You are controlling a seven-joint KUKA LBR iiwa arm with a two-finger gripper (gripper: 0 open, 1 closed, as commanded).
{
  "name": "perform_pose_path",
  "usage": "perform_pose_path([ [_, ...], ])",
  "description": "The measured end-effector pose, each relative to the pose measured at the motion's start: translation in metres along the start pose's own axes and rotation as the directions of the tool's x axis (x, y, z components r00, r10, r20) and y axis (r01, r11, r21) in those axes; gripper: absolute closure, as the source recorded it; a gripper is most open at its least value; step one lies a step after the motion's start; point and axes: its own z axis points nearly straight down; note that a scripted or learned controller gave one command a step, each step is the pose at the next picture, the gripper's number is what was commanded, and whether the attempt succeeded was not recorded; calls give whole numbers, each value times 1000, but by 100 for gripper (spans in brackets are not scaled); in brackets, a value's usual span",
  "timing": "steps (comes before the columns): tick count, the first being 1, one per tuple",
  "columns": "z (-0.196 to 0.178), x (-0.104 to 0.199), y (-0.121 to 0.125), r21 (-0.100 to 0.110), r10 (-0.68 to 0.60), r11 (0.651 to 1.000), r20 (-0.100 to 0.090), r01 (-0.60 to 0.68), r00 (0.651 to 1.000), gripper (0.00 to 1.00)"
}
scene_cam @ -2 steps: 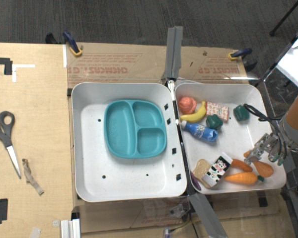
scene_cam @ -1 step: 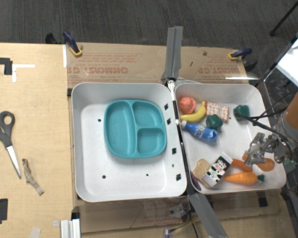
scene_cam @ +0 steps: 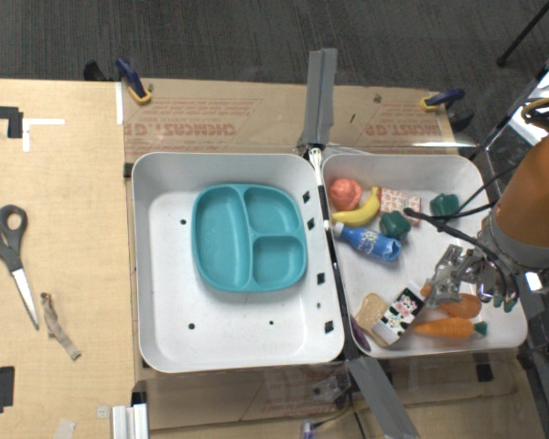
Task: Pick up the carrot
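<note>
Right-hand bin: carrot, orange with a green stub, lying flat along the near wall at about 5 o'clock of the bin floor; a second orange piece lies just above it, and whether the two touch cannot be told. Gripper: metal fingers angled down over the bin at about 4 o'clock, tips just above and left of the carrot; whether the fingers stand apart or together cannot be told, and nothing shows between them. Neighbours: small printed box at 9 o'clock of the carrot, close to its blunt end; cracker-like piece beyond that; blue bottle, banana, peach-coloured ball and green items toward the far wall. Left-hand bin: teal divided plate. Handling note, as judgement: step in hand is the descent; shift toward 5 o'clock, centre over the carrot's thick middle, set the fingers across its long axis, keep clear of the box and bin wall.
</note>
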Motion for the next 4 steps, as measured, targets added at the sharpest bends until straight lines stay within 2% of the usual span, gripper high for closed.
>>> perform_pose_path([
  [1, 8, -5, -15, 0, -180, 984, 0, 180, 984, 100],
  [2, 4, -21, -67, 1, -245, 969, 4, 245, 969, 100],
  [3, -4, -17, -53, 1, -377, 926, 3, 377, 926, 100],
  [4, 3, -25, -65, 1, -591, 807, 3, 591, 807, 100],
])
